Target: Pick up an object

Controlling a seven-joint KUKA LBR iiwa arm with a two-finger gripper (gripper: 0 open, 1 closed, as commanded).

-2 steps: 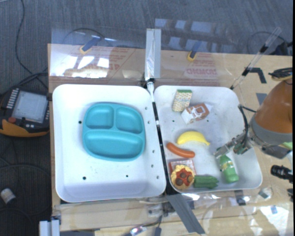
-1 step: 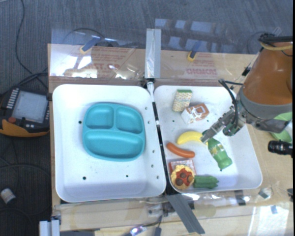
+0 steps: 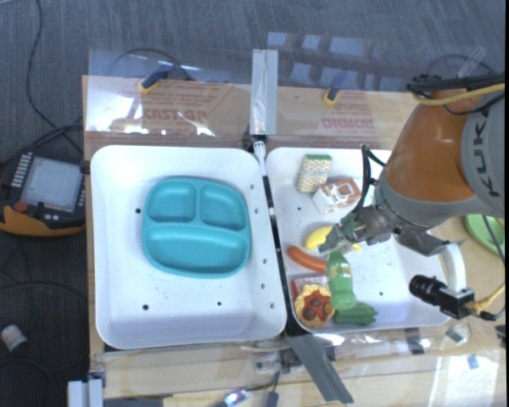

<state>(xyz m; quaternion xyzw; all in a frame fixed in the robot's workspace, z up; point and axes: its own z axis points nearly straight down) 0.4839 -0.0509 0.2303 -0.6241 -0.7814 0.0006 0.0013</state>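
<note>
In the right bin [image 3: 382, 308], a smooth green bottle [image 3: 343, 293] lies with its long axis running from upper left to lower right, beside an orange carrot [image 3: 306, 258] and a round yellow lemon [image 3: 321, 237]. The gripper [image 3: 349, 231] hangs just above them; whether it grips anything cannot be told. The left bin [image 3: 119, 312] holds a glossy teal divided plate [image 3: 195, 225]. The arm [image 3: 445, 155] reads "KU".
</note>
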